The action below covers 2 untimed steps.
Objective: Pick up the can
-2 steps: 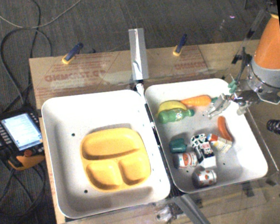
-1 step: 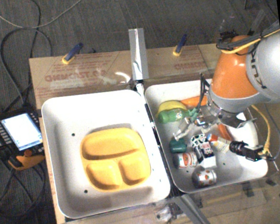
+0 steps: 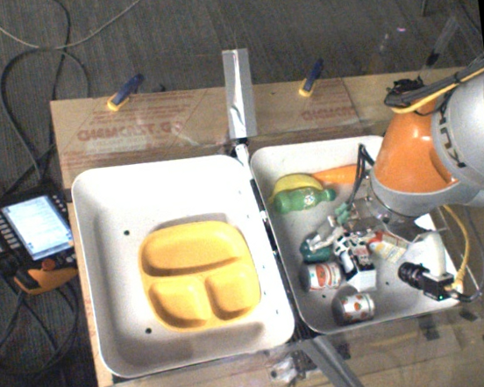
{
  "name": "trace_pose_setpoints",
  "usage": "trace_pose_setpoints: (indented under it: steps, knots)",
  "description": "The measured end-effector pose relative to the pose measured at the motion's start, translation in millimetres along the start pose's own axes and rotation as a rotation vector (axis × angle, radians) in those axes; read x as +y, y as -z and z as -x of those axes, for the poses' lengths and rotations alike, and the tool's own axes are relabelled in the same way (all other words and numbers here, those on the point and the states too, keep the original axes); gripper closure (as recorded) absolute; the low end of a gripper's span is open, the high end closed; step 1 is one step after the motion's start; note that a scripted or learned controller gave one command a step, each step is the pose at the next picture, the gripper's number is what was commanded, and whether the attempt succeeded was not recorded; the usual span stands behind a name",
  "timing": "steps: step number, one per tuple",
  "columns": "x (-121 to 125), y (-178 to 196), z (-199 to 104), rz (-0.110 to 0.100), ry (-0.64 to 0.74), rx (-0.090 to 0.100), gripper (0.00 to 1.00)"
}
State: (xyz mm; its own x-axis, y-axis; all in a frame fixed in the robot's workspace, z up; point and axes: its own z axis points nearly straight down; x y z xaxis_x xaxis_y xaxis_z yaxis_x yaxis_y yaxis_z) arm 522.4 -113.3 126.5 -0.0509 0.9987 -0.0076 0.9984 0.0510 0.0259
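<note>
We are seeing two bins sitting side by side. The tray (image 3: 201,271) is lying in the left bin (image 3: 99,251). Right of the tray, in the right bin (image 3: 315,311), one can (image 3: 324,276) is lying; another can (image 3: 354,307) is lying nearer the front. The gripper (image 3: 347,238) is hanging just behind the first can.

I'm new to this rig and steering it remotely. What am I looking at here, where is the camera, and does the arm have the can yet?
One camera looks down at a slant on two white bins. The left bin holds a yellow divided tray. The right bin holds clutter: a yellow-green toy fruit, a red and white can and a second small can. The grey and orange arm reaches in from the right; its gripper is low among the clutter. I cannot tell that it grips anything; both cans lie in the bin.
</note>
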Motion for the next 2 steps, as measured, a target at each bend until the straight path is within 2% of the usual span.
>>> trace_pose_setpoints:
  steps: [1,2]
  knots:
    - [-3.2,10.5,-16.3,-0.029,-0.007,0.008,0.00]
    - [-20.6,-14.8,-10.8,0.037,0.103,-0.015,0.00]
